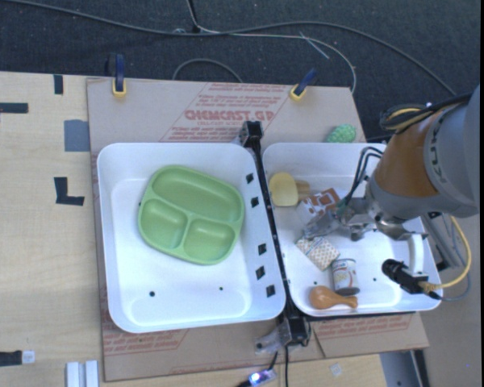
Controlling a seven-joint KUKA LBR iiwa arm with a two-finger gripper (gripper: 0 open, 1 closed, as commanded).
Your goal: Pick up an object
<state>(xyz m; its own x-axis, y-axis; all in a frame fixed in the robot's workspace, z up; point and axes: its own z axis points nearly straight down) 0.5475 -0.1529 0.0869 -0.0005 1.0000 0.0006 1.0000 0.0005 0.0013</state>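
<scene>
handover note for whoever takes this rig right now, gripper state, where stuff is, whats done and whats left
Gripper: low in the right bin, among the clutter; nothing visibly held.
Right bin: pale yellow piece, patterned packet, small can, orange spoon-shaped toy.
Left bin: green divided plate.
Green ball lies outside on the cardboard.
Done: the arm is over the clutter.
Left: grasp one object and lift it.

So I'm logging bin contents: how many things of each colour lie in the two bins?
Green: 1, tray
Yellow: 1, cup
Orange: 1, spoon
Patterned packets: 2
Can: 1
Total: 6
</scene>
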